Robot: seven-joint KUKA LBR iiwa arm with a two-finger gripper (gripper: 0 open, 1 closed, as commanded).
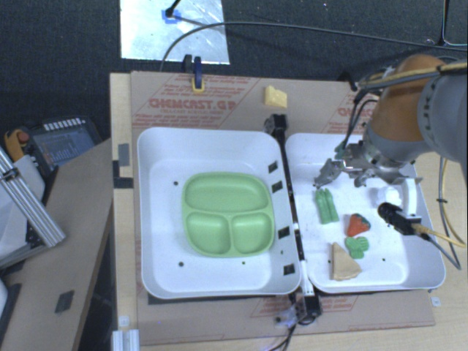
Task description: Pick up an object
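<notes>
The right bin (pixel 420 265) holds several toy foods. A long green piece (pixel 327 205) lies near its left wall. A red-orange piece (pixel 357 224) with a small green piece (pixel 357 246) below it sits mid-bin, and a tan wedge (pixel 344 262) lies near the front. My gripper (pixel 329 174) hangs over the bin's back left part, just above and behind the long green piece. Nothing shows between its tips. The grey arm with its orange band (pixel 406 101) comes in from the right.
The left bin (pixel 157 196) holds a green divided plate (pixel 227 214). A black divider with clips (pixel 287 196) runs between the bins. A yellow block (pixel 276 96) lies on the board behind them. A black cable plug (pixel 395 218) hangs over the right bin.
</notes>
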